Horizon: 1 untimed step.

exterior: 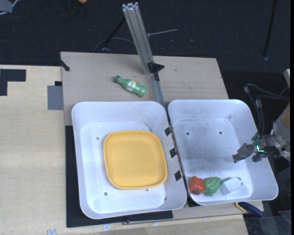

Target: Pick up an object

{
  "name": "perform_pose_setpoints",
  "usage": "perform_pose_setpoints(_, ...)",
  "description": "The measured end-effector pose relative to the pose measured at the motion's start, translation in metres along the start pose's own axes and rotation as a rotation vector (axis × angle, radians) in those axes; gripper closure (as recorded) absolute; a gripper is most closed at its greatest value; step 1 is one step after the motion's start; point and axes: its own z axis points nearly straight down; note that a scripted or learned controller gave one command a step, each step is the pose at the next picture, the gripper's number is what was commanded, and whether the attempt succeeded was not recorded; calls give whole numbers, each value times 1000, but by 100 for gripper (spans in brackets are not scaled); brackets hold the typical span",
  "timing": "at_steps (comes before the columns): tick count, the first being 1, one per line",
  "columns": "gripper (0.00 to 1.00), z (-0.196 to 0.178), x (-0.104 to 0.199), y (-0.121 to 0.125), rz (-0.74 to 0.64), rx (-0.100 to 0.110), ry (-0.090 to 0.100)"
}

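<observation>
I see the gripper low over the right bin's right side; whether its jaws are spread or pressed together I cannot tell. The red object, green object and white cup lie together at the near wall, untouched. Nothing is lifted; the whole pick remains, in my judgement.

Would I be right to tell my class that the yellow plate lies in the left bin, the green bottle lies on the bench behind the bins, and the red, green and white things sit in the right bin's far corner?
Not quite. In the camera view the red, green and white things sit along the near edge of the right bin, not its far corner. The yellow plate in the left bin and the green bottle on the bench are as you said.
</observation>
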Motion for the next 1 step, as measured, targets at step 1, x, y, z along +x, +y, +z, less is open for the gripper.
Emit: perform_pose_setpoints(1, 0, 0, 0, 0, 0, 0, 0)
